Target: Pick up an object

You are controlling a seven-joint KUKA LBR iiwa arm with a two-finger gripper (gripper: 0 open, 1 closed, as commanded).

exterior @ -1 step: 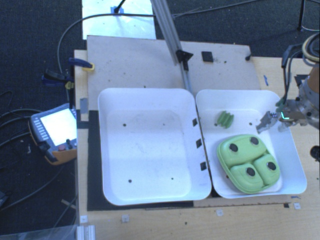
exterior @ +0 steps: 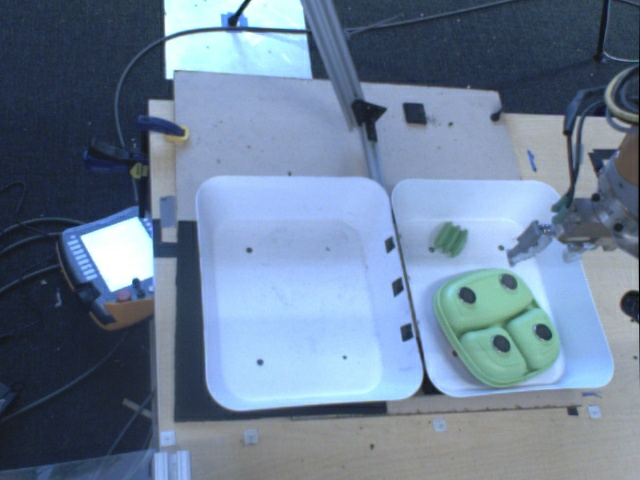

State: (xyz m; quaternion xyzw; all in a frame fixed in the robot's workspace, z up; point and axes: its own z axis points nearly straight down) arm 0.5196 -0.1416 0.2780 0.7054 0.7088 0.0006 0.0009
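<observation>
My pincer (exterior: pixel 528 242) hung over the right bin (exterior: pixel 590 313), near its right wall, with the arm (exterior: pixel 610 218) reaching in from that side. From this slanted view I could not tell whether the pincer stood wide or narrow; its tip was a small grey blur against the white, and nothing showed between its parts.

Two candidates lay in that bin. The small ribbed green piece (exterior: pixel 449 238) sat toward the back, apart from my pincer and to its left. The large green moulded tray (exterior: pixel 497 326), with three dark-centred domes, lay toward the front, just below my pincer and close to the bin's near rim. The left bin (exterior: pixel 215 268) held nothing I meant to reach for.

I judged that the pick had not yet begun and several things could spoil it. The large tray looked too broad and rounded for a two-finger grip; closing on a dome would likely let it slide out. Its edge lay close to the bin walls, so a descent there risked striking the rim. The small ribbed piece looked the easier target, but it was low and light, and a slightly off approach could push it away rather than catch it.
</observation>
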